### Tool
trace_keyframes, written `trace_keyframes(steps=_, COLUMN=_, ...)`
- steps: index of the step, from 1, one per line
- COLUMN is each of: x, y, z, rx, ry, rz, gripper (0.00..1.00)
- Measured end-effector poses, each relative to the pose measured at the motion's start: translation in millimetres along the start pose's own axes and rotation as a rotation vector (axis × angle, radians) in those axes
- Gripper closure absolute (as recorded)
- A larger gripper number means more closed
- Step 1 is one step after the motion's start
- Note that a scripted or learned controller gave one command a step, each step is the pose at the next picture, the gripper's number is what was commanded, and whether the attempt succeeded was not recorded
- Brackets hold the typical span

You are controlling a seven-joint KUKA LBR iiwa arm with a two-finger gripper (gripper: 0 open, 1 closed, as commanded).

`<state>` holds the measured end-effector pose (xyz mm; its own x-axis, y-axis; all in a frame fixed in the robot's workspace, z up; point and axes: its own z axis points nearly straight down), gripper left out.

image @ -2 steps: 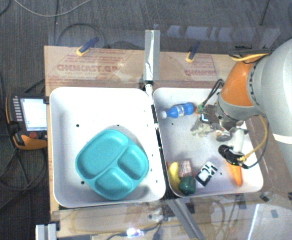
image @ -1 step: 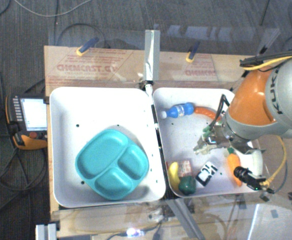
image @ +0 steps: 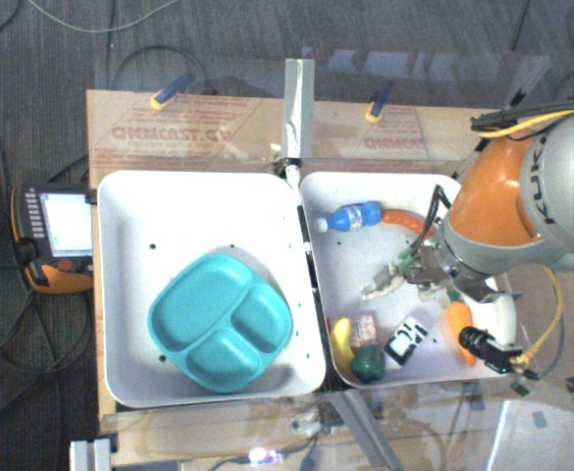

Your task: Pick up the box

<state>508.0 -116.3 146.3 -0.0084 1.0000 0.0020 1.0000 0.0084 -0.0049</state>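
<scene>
Nearest the front wall of the right bin sits a dark green ball. A yellow fruit lies just to its left, against the wall between the bins. The box is small and reddish-brown. It stands just behind the ball and beside the fruit, close to both. Just right of the box lies a black and white object, tilted. Further right an orange piece pokes out from under the robot's wrist.

In the left bin a teal divided plate takes up the front half, with three compartments.

The pincer is over the middle of the right bin, behind the box and to its right. It is near the box but apart from it. Whether the pincer is wide or narrow cannot be told, and nothing can be seen gripped in it. A pale greenish-white item lies just left of the pincer; what it is cannot be made out. The grey arm with its orange band comes in from the right.

Further back in the right bin lies a blue bottle with a white cap, on its side. An orange item lies just right of it.

Behind the bins the tabletop shows printed board. A metal post stands at the seam between the bins, and two clamps sit along the back edge. A handheld controller with a lit screen lies off the left side.
</scene>
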Motion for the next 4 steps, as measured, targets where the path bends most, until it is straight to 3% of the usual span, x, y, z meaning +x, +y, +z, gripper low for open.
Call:
trace_keyframes(steps=1, x=-11, y=72, z=48, rx=0.000, ry=-0.001, rz=-0.018, gripper=0.00)
trace_keyframes(steps=2, x=-42, y=137, z=59, rx=0.006, ry=0.000, rz=0.054, gripper=0.00)
trace_keyframes(steps=3, x=-18, y=153, z=53, rx=0.026, ry=-0.005, rz=0.045, gripper=0.00)
trace_keyframes(steps=4, x=0, y=152, z=59, rx=0.033, ry=-0.018, rz=0.109, gripper=0.00)
